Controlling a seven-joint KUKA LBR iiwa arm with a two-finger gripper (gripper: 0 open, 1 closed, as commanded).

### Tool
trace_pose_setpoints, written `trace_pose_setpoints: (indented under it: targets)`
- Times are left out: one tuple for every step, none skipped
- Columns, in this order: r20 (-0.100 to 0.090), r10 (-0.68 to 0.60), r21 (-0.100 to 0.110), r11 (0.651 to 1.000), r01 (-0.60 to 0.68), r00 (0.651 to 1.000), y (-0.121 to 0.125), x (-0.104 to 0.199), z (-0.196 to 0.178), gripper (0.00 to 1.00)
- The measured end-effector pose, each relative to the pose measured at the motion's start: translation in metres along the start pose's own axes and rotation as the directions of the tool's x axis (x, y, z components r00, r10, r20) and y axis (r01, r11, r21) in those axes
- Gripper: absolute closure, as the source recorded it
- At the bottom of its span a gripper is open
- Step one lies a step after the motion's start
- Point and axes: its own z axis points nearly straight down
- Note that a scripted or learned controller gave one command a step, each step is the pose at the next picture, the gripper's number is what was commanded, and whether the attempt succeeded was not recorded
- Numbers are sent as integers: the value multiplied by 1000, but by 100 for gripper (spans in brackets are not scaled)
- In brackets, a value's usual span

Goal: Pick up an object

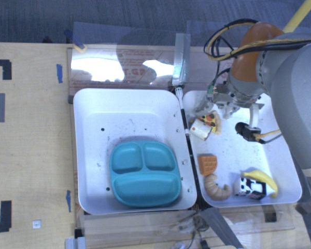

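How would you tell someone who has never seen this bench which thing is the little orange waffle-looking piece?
Start at the right-hand white bin, the one that the grey arm reaches into. Near its left wall, below the white box, lies the orange waffle piece, just above a tan croissant. It alone is flat, squarish and gridded; the croissant is curved and the banana is yellow.

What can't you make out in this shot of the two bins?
- Gripper: the wrist above covers it, so its state and whether it touches the white toy are unclear.
- Black-and-white item: the banana lies across it; too small to identify.
- Right bin: the arm hides its far right part.
- Tan piece: blurry, kind unclear.
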Motion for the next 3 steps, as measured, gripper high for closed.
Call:
trace_pose_setpoints:
  targets:
    - [1,-109,1,994,109,994,-39,-4,0,0]
    - [1,-111,0,994,111,994,-37,-3,-8,100]
    - [0,-86,-1,996,86,996,-37,54,-100,100]
